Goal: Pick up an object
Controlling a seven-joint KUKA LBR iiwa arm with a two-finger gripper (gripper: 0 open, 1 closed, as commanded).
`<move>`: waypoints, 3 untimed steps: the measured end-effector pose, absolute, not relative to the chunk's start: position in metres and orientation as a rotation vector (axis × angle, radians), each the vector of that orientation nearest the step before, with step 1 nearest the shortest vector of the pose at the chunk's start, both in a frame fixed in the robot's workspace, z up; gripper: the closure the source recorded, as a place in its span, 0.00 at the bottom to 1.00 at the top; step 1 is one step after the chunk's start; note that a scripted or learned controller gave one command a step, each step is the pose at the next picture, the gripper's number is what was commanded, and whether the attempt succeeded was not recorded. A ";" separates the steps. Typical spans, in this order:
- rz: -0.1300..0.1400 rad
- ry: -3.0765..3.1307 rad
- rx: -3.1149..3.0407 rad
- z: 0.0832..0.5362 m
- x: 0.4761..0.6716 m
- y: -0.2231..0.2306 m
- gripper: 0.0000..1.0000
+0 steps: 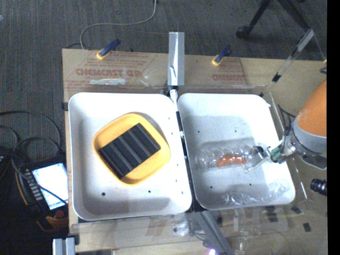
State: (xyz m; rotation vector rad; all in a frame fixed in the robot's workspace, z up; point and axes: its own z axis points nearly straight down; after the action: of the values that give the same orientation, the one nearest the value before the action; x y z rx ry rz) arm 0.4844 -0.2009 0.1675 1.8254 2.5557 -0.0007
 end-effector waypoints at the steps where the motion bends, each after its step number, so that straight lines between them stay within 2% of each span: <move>1: 0.008 2.465 1.926 0.091 0.547 -0.132 0.00; 2: -0.014 2.516 1.886 0.091 0.615 -0.113 0.00; 3: -0.092 2.581 1.934 0.084 0.645 -0.128 0.00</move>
State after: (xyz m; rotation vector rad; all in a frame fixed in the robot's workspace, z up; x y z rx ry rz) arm 0.6450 -0.1275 0.0844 1.9336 2.5810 -0.0925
